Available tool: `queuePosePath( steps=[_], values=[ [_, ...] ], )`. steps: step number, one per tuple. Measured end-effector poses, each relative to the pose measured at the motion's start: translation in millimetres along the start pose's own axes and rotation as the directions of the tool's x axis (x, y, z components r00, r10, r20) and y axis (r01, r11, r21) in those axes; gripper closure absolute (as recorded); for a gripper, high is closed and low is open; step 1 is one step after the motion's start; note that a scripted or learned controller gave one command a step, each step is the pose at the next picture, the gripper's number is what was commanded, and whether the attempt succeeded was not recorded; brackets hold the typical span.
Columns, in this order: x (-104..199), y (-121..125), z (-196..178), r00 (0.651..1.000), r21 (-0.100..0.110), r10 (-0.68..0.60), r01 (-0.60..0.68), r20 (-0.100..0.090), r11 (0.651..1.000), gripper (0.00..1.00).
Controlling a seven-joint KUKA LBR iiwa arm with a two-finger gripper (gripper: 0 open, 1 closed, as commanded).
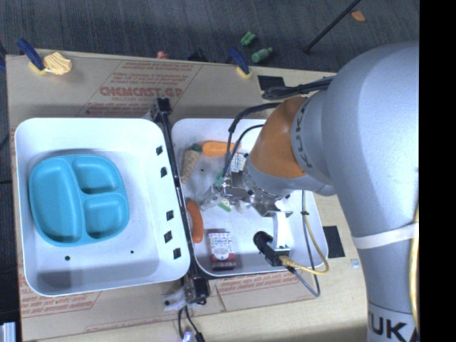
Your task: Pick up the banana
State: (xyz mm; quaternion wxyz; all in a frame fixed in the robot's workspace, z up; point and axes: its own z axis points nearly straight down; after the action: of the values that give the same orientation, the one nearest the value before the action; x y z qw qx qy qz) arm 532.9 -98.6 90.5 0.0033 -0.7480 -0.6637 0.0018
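My gripper [226,188] is down inside the right bin [313,226], near its middle left, under the grey wrist and orange band that cover much of that bin. Around it lie an orange carrot-like piece [214,148] at the back, a pale beige item [190,161] by the left wall, and an orange-red sausage [194,221] in front along that wall. A small red packet [221,249] lies at the front. I see nothing clearly yellow between the gripper and these items; what sits directly under it is hidden.
The left bin [28,141] holds a blue divided tray [77,198]. A black divider with clips [171,184] runs between the bins. Cables and a black connector [267,248] trail across the right bin's front. Blue clamps [32,54] grip the bench's back edge.
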Motion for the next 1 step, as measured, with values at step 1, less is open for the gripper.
queuePosePath(
  steps=[1],
  values=[
    [-1.1, -39.6, -0.6, 0.992, -0.004, -0.127, 0.127, 0.004, 0.992, 0.00]
  ],
)
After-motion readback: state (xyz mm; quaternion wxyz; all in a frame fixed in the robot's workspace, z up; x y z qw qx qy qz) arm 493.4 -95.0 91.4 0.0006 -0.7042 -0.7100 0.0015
